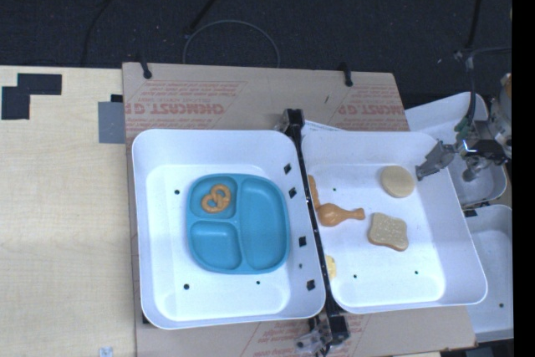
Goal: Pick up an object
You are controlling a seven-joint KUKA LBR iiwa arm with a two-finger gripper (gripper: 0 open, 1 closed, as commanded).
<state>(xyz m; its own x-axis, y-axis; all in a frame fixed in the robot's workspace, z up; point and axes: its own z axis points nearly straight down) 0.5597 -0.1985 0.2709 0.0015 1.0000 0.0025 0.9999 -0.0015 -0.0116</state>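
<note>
Gripper (pixel 428 160) sits at the far right rim of the right-hand bin (pixel 468 280), low over its upper corner; I see grey metal there, but whether it is wide or narrow I cannot tell, and nothing shows between its tips.

Nearest the front edge, a small yellow piece (pixel 331 267) peeks out just beside the divider. Next back lies a toy bread slice (pixel 389 232), flat on the bin floor, with a toy chicken drumstick (pixel 338 216) just to its left, bone end pointing right. Farther back rests a pale round biscuit (pixel 398 181), the closest thing to the gripper. In the left bin (pixel 159 297) a blue divided plate (pixel 251 238) carries a pretzel (pixel 216 198) in its upper left compartment.

To my eye, the biscuit is the sensible target: a short move left, then centre over it and descend straight, well clear of the bin wall, so both tips straddle its edges before closing.
</note>
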